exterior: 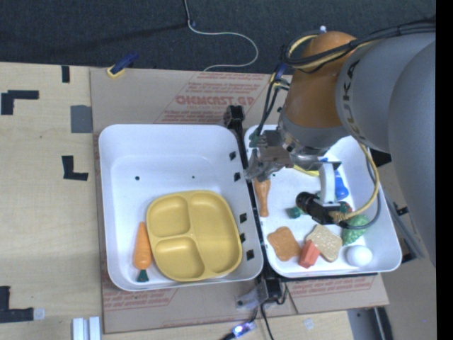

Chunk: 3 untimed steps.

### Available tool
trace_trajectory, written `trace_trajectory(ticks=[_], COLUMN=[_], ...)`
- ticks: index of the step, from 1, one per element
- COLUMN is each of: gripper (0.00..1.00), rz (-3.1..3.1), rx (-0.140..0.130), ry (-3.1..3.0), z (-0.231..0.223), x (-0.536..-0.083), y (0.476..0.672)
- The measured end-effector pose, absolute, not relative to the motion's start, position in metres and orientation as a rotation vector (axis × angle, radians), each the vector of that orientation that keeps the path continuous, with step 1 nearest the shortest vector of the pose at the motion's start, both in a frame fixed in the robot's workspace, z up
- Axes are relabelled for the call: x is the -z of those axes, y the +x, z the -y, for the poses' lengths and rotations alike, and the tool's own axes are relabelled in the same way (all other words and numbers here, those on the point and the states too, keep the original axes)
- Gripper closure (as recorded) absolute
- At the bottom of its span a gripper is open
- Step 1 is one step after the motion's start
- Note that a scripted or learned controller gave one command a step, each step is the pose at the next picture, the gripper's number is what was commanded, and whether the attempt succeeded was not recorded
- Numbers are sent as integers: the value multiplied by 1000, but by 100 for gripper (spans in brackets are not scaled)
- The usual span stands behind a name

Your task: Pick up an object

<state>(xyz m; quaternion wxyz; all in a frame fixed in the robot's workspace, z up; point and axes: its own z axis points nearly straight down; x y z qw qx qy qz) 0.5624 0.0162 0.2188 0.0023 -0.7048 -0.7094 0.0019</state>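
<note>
Over the left edge of the right-hand shallow white plastic bin [375, 264], the gripper [260, 174] hangs from the grey arm with its orange band, just beside the wall this bin shares with the left-hand white bin [113, 144]. Directly at its tip is a slim orange carrot-shaped stick [262, 198], running toward the near side along that wall. I take it for the object being tried for. From this slant I cannot tell whether the fingers are spread, pressed together or pinching the stick's far end. Nearer in the same bin lie a flat orange-brown biscuit-like piece [283, 241], a small red block [308, 254], a pale speckled bread-like slice [327, 240] and a white ball [359, 255], all well apart from the gripper. The left bin holds a yellow divided plastic plate [195, 234] and an orange toy carrot with a green top [141, 248]. My worry is the wall: working this close, a finger could catch the rim or ride onto it and shove the bin across the bench [42, 190]. The stick is thin and tapered, so an end-on grip may let it swing or slide out on the lift, or close on nothing.
</note>
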Motion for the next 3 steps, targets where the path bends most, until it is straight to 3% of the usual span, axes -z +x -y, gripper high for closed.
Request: trace_trajectory(ticks=[1,3], gripper=[100,100], rz=[2224,2222], rx=[-6,-7], ry=[-2212,-2215], z=[-43,-57], x=[-229,-228], y=[541,543])
